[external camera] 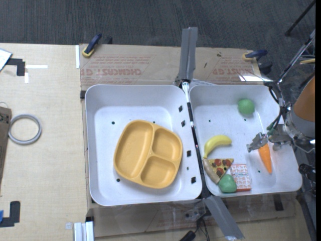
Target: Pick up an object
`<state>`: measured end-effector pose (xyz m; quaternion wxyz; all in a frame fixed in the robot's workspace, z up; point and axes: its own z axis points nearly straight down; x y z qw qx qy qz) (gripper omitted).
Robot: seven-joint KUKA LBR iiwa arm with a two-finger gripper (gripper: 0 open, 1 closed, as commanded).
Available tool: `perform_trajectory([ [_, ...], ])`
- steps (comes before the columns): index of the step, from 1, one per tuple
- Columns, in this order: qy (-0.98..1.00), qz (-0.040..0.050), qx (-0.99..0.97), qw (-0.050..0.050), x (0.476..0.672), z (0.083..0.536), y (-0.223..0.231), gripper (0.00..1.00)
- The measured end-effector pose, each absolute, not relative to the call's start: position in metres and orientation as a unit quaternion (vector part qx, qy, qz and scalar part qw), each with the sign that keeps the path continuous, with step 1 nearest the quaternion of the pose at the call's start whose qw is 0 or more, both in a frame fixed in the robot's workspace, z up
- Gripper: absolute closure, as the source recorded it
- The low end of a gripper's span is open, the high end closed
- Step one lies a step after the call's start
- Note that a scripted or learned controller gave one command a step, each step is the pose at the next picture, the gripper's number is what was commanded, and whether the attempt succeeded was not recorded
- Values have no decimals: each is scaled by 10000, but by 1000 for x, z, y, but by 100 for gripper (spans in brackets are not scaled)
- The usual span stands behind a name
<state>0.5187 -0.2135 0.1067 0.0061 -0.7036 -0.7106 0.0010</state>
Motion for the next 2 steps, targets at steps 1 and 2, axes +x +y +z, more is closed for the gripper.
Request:
perform_trajectory([
  [1, -7099, 23, -7043, 73, 518, 113, -214, 100],
  [2, -7094, 34, -7047, 92, 517, 120, -213, 100],
])
